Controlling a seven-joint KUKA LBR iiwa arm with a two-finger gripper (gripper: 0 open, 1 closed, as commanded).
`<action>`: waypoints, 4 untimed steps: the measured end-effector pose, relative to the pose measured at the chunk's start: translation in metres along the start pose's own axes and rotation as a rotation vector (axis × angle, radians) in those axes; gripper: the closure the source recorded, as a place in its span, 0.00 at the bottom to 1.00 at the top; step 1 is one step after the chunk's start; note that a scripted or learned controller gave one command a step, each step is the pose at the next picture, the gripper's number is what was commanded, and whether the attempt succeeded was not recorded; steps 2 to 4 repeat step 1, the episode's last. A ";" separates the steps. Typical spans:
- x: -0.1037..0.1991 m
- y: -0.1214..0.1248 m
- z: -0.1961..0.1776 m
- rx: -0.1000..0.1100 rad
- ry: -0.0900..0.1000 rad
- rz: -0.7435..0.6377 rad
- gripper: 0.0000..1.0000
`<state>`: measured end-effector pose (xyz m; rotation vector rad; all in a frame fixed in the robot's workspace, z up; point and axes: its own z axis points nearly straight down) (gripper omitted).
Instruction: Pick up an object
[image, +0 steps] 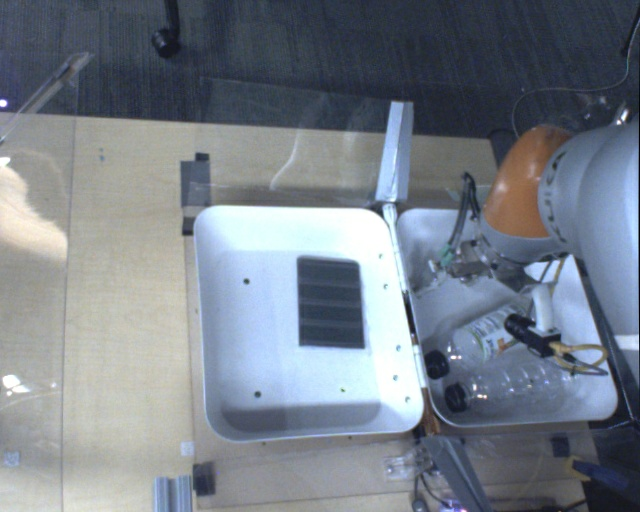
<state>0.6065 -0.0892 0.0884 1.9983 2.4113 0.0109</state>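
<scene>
Here, hand (462, 266) over right bin's (430, 232) far side, open or closed unclear; bottles (510, 383) nearer, pad (330, 302) in left bin (230, 300).

Left bin (230, 330): plain white, a few small dark dots on its floor. At its centre, panel (331, 302), charcoal, four horizontal ribs with darker lines between.

Right of left bin: right bin (430, 235), same white, greyer where shadowed. Inside it, labelled bottle (480, 340), clear, white label with faint dark print, with black cap (436, 364). Just beside it, plain bottle (520, 385), clear and glinting, its stopper (456, 397) also black.

Farther right of left bin: arm (600, 190) pale grey, with a glossy orange band (520, 190).

Under left bin: bench (120, 350), pale tan wood.

Beyond left bin's far edge: floor (300, 40), dark blue-grey, fine woven texture.
</scene>
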 end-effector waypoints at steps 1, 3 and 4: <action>-0.027 -0.094 -0.024 0.004 0.000 0.074 0.00; -0.027 -0.094 -0.024 0.004 0.000 0.074 0.00; -0.027 -0.094 -0.024 0.004 0.000 0.074 0.00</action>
